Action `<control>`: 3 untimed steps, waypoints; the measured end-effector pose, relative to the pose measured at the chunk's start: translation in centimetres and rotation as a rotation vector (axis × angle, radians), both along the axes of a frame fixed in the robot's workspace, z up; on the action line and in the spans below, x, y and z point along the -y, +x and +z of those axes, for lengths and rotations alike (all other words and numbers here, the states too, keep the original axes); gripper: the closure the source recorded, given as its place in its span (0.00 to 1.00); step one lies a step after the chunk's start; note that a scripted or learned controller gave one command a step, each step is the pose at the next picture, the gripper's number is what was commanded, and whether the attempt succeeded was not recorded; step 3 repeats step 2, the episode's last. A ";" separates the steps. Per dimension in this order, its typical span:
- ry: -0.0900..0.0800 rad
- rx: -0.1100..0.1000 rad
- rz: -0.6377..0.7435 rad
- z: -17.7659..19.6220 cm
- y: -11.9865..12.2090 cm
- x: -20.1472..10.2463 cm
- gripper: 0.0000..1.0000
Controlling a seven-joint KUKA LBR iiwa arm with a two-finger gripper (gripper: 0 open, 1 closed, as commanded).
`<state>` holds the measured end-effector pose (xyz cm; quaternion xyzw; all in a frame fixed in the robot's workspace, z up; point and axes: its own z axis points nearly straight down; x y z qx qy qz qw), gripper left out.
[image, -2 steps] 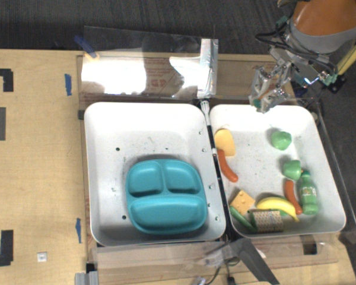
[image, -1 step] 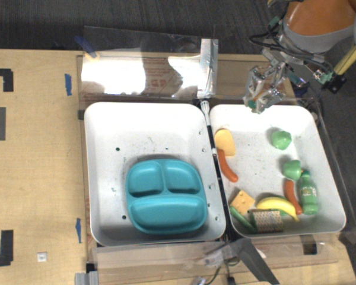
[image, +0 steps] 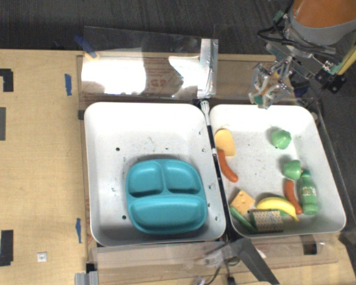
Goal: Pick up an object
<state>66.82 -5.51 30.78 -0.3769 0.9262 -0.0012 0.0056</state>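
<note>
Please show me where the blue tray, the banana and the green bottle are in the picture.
blue tray (image: 165, 196): camera view, on its wide lower compartment.
banana (image: 277, 206): camera view, on the middle of its yellow curve.
green bottle (image: 308, 193): camera view, on its labelled body.

The gripper (image: 267, 94) is hovering above the right bin's (image: 329, 159) far rim. A green toy (image: 280, 138) is lying just below it, and a blue tray (image: 165, 196) is sitting well to its left.

Arm (image: 323, 10) is reaching in from the far right, orange band showing at the top edge, grey wrist angling down and left. Gripper (image: 266, 94) is hanging at the far right with fingertips pointing down, nothing visible between them.
</note>
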 end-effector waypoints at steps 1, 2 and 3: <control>-0.001 -0.006 0.138 -1.0 -0.1 1.2 1.00; -0.002 -0.008 0.266 -3.8 -3.8 0.9 1.00; -0.002 -0.008 0.266 -3.8 -3.8 0.9 1.00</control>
